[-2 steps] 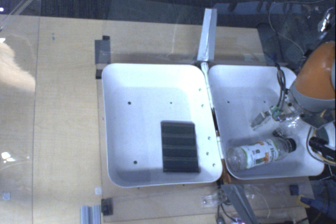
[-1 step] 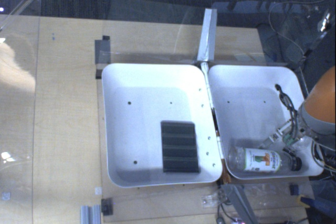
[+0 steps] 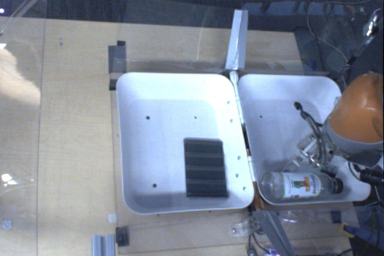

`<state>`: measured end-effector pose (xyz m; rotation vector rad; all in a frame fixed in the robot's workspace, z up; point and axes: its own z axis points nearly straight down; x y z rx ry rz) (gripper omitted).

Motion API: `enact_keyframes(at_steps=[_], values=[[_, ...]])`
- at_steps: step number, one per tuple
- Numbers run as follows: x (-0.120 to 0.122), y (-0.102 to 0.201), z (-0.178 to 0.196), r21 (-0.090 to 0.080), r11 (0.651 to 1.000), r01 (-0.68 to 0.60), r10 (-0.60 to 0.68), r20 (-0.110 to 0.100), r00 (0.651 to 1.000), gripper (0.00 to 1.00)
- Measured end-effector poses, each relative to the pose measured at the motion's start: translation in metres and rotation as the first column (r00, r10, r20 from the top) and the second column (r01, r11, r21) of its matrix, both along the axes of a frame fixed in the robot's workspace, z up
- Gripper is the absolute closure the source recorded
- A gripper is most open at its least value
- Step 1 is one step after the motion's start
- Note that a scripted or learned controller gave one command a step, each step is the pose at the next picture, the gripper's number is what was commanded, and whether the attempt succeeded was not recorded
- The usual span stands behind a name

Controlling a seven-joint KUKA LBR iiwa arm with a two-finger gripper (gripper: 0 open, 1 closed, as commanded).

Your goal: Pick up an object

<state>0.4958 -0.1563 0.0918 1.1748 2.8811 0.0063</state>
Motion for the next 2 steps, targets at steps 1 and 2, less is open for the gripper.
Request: enact_keyframes(at_steps=[1,2], values=[[0.041,0.069,-0.001,0.007,0.995,-0.096,0.096,-0.01,0.995,0.0],[0.035,0.077,0.094,0.008,0.999,0.046,-0.046,-0.021,0.999,0.0]])
